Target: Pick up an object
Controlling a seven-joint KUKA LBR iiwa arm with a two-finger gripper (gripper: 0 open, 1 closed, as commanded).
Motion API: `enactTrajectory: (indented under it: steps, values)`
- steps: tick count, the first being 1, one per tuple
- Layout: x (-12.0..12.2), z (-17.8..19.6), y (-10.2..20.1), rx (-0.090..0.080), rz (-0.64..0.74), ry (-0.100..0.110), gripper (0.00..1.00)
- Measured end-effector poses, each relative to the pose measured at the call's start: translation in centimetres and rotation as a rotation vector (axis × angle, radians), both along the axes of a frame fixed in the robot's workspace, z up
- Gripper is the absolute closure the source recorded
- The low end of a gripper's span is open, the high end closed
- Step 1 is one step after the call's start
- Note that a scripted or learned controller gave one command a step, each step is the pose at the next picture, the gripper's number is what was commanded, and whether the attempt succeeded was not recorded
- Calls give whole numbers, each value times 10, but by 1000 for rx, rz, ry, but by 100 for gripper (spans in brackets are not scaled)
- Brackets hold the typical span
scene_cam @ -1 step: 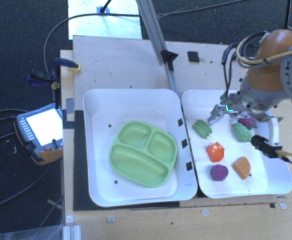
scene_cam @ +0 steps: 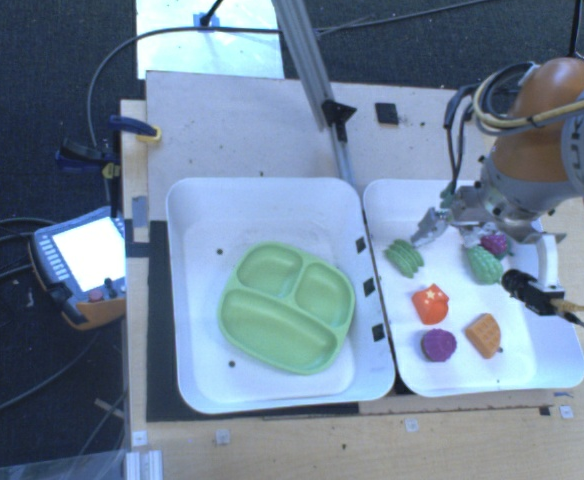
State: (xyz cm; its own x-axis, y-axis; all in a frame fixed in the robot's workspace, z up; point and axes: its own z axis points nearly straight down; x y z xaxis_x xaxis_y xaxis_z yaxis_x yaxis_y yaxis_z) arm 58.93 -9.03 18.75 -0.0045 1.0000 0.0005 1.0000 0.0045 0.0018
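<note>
Several toy foods lie in the right bin (scene_cam: 562, 368): a green ridged piece (scene_cam: 404, 257), a green knobbly piece (scene_cam: 485, 265) with a small purple piece (scene_cam: 494, 243) touching it, a red-orange piece (scene_cam: 430, 304), a purple round piece (scene_cam: 438, 345) and an orange wedge (scene_cam: 483, 335). My gripper (scene_cam: 429, 228) hangs over the upper part of this bin, just above and to the right of the green ridged piece. It is open with nothing between its fingers. The arm's wrist hides part of the bin's upper right.
The left bin (scene_cam: 187, 368) holds a green divided plate (scene_cam: 287, 308). A grey pole (scene_cam: 312, 58) slants across the bench behind the bins. A black cable connector (scene_cam: 532, 293) overhangs the right bin's right side. A pendant (scene_cam: 82, 263) lies off the bench at left.
</note>
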Motion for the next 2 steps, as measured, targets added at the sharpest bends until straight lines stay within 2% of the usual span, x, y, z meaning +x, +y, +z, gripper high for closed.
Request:
enactTrajectory:
  steps: [2]
  values:
    - [-10,-100,1,0,-4,4,0]
